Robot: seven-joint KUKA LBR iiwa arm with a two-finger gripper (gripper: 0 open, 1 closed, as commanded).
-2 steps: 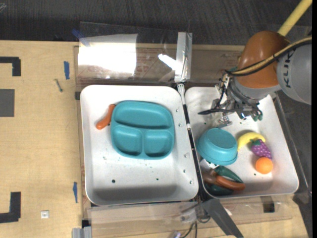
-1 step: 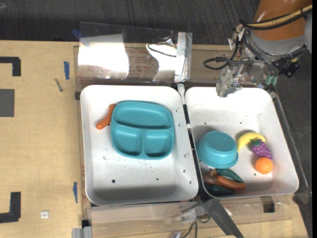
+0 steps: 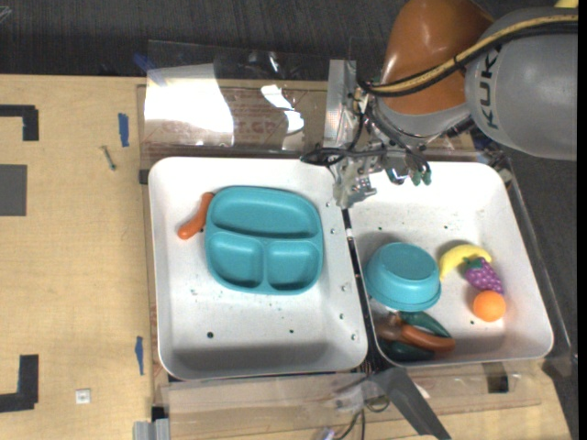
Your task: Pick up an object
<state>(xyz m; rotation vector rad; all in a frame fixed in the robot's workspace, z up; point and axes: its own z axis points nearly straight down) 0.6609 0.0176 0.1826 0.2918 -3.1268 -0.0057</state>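
Take the teal bowl (image 3: 404, 276) in the right bin (image 3: 523, 246) as your mark: a yellow banana (image 3: 459, 258) sits just to its right, with purple grapes (image 3: 481, 273) and an orange (image 3: 489, 306) beside that, and an orange sausage-like piece (image 3: 424, 336) lies on something dark green just below the bowl. Up and to the left of the bowl you'll see the gripper (image 3: 353, 189) at the top edge where the two bins meet, with nothing visibly between its fingers, though you cannot tell from this angle how far apart they stand. Well left of the bowl, the left bin (image 3: 183, 319) holds a teal divided plate (image 3: 264, 238) with an orange carrot-like piece (image 3: 194, 217) touching its left rim.
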